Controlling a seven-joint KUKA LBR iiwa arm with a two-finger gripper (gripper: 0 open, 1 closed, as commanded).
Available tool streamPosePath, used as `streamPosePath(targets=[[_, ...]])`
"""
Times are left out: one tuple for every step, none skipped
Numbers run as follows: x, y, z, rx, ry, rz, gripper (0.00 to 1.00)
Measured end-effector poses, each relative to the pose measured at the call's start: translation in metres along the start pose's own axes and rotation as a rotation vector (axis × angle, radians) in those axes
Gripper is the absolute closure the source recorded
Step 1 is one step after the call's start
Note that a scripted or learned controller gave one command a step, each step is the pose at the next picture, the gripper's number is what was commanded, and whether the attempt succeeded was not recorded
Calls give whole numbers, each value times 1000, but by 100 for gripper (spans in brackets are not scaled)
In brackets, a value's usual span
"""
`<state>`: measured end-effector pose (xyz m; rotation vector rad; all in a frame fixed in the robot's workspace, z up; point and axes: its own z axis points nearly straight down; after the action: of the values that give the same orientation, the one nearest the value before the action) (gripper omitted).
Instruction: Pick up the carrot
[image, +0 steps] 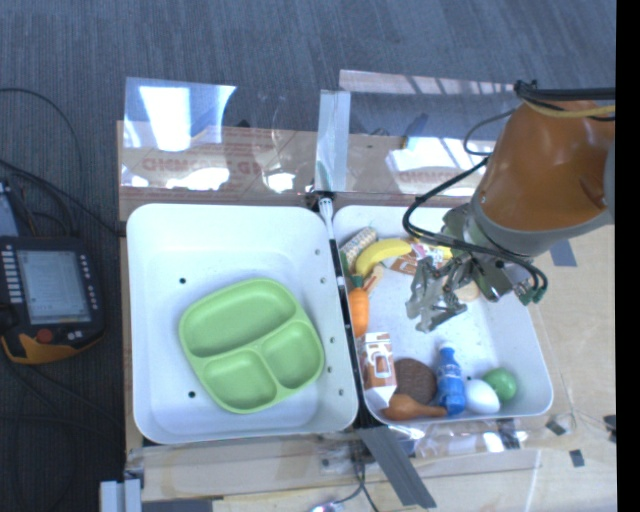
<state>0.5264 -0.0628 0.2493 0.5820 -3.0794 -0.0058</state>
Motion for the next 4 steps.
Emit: streamPosePath(targets=[[-16,-49,-74,7,-13,231,100],[-8,-32,4,3,-6,525,100],[30,17,67,2,-5,957,100],[-5,-30,-44,2,-14,1161,100]])
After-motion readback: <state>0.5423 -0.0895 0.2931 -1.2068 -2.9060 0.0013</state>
